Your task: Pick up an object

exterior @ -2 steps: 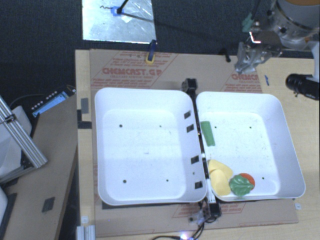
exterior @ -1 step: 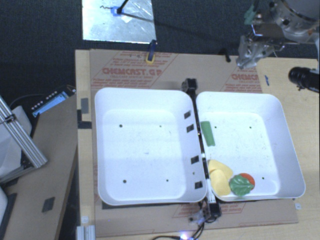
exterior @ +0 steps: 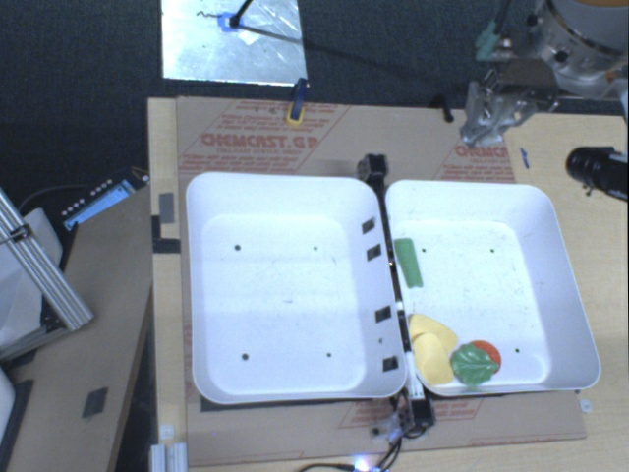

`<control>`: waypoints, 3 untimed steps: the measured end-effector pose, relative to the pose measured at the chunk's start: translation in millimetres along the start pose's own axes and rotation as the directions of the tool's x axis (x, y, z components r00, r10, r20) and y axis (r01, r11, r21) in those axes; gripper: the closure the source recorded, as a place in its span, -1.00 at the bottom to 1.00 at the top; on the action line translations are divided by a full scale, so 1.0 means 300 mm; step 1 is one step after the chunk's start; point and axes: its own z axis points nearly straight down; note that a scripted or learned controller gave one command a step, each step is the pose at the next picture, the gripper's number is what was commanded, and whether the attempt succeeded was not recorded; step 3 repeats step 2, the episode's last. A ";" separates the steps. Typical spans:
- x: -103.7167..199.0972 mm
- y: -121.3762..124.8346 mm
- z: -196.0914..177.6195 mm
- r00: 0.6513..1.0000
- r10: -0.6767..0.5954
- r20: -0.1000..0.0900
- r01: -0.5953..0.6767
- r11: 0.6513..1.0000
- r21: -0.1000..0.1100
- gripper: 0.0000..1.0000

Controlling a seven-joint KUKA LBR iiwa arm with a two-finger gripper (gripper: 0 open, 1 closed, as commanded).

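green flat rectangular block lies in right white bin, against its wall beside the left white bin. nearer the right bin's front corner: pale yellow rounded pieces, touching a green leafy lump with a red-orange piece behind it. metal two-finger gripper hangs beyond the right bin's far rim, above the cardboard sheet; nothing between its tips; open or closed, cannot tell.

Lighting: even, bright overhead illumination.
White bins near overexposed; foil sheet left of hand glares; focus soft overall.
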 end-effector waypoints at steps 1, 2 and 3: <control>0.004 -0.052 -0.095 1.000 0.001 0.000 -0.001 1.000 -0.002 1.00; 0.053 -0.007 -0.090 1.000 0.000 0.001 0.000 1.000 -0.001 1.00; 0.053 -0.007 -0.090 1.000 0.000 0.001 0.000 1.000 -0.001 1.00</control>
